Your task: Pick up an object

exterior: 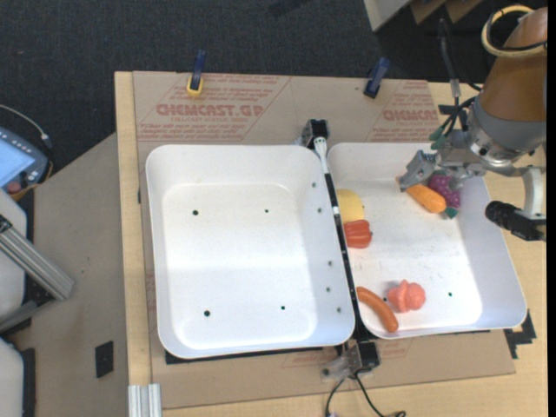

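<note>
Your arm point(512, 85) reaches in from the right and hangs over the far part of the right bin point(486, 276). The gripper point(432, 174) sits low over an orange piece point(426, 198) and a purple one point(446, 186), which lie touching each other. Whether it is released or clenched you cannot tell from here, and nothing visibly sits in its grasp.

To do this step well, I judge you should settle on one of the two touching pieces, centre over it, and come straight down, so the neighbour is not nudged or caught as well.

Count them: two bins, the left bin point(234, 250) beside the right. Six pieces, all in the right bin: a yellow one point(350, 204) and a red one point(358, 234) against the left wall, an orange sausage shape point(379, 309) and a pink piece point(407, 296) near the front, plus the orange and purple pair.
</note>
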Action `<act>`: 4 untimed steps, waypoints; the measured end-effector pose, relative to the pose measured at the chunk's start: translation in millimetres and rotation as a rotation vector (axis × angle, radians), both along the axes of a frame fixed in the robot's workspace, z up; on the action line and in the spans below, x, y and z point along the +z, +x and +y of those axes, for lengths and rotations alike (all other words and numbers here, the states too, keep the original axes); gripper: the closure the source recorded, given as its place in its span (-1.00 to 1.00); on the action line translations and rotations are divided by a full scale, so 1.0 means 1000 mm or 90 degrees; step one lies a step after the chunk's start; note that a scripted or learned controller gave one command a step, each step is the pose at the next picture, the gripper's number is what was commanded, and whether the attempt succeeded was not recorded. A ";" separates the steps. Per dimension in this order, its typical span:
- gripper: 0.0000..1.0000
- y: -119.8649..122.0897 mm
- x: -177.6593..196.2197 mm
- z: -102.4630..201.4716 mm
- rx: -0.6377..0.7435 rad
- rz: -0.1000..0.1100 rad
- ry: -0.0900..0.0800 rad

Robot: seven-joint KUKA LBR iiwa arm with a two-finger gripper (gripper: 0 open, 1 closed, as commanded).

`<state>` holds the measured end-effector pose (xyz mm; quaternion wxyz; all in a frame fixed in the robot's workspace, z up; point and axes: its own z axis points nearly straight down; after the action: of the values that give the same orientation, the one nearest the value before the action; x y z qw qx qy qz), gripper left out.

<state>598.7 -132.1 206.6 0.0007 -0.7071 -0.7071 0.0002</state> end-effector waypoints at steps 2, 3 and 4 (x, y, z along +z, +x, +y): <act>-1.00 0.048 -0.013 -0.054 -0.001 0.002 -0.001; -1.00 0.067 -0.121 -0.082 -0.001 0.004 0.007; -1.00 0.046 -0.121 -0.087 0.002 -0.002 0.005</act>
<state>644.2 -219.2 86.1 0.0025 -0.7060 -0.7082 -0.0034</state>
